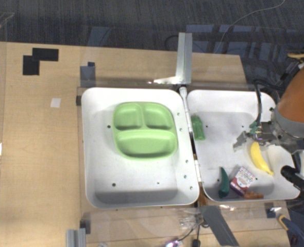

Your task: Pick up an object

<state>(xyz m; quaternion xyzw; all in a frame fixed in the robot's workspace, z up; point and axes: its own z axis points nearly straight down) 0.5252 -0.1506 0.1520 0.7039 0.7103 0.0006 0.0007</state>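
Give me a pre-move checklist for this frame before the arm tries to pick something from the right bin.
1. Gripper is over the right shallow white bin: ok.
2. Something is between the fingers: not ok, nothing shows there.
3. A target lies close: ok, the yellow curved banana is just beside the gripper.
4. Banana lies apart from other items: ok, bare bin floor separates it from the small purple and white packet.
5. Finger opening suits the banana: cannot tell.
6. The green three-compartment plastic tray in the left bin lies away from the arm: ok.
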